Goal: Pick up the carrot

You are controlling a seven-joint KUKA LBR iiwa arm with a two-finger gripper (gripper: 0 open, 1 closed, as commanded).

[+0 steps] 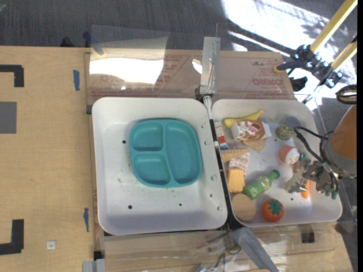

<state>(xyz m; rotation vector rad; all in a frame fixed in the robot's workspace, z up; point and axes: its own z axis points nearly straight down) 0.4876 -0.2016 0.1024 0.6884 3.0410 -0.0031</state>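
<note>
The carrot shows as a small orange piece on the floor of the right bin, near its right wall. My gripper is low over it, reaching in from the right, and hides most of it. From this view I cannot tell whether the carrot is touched or held. The arm's orange band sits above the bin's right edge.
The right bin also holds a banana, a snack box, a green ball, a red-and-white piece, corn, a green bottle, a tan disc and a tomato. A teal divided plate lies in the left bin.
</note>
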